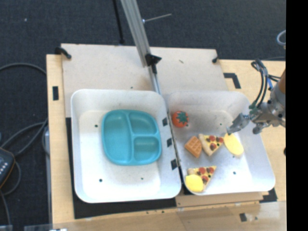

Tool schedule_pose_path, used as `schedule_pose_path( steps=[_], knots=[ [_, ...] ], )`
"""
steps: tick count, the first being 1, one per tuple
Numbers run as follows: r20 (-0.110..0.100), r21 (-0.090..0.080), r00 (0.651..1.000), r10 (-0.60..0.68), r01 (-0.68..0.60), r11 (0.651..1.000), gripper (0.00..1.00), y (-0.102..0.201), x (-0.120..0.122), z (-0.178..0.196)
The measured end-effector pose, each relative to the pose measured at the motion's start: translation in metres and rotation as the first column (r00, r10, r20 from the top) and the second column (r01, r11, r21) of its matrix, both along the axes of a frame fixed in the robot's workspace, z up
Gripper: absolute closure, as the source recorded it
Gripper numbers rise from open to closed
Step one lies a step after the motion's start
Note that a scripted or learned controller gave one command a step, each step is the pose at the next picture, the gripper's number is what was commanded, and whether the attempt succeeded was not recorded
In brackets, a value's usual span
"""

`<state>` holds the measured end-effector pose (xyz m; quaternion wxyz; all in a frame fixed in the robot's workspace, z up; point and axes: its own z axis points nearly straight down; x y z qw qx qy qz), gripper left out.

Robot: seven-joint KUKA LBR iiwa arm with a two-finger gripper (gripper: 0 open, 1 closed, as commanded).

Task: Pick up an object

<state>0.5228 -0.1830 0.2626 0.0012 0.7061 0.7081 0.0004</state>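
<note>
Yellow piece, a smooth, rounded, lemon-coloured lump, lies in the right bin, a little toward 3 o'clock from the bin's middle. The gripper hangs just beside it at its 12 o'clock, low over the bin floor, and nothing is in its grasp. Whether it is open or shut I cannot tell from this angle.

Close neighbours crowd the piece. A pizza slice touches it at its 9 o'clock, and a waffle sits just beyond that slice, again at 9 o'clock. The side of the piece toward 3 and 6 o'clock is bare white floor.

Further off, a tomato with a green top stands near the bin's wall at 10 o'clock from the bin's middle. At 7 o'clock a second slice lies against another yellow lump in the corner.

The left bin holds a teal divided plate, well apart from all this. A metal rail slants up from between the two bins toward 11 o'clock.
</note>
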Motion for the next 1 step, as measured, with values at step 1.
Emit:
schedule_pose_path(
  steps=[1],
  knots=[
    [0.001, 0.000, 1.000, -0.001, 0.001, 1.000, 0.00, 0.0000, 0.0001, 0.0001]
  ],
)
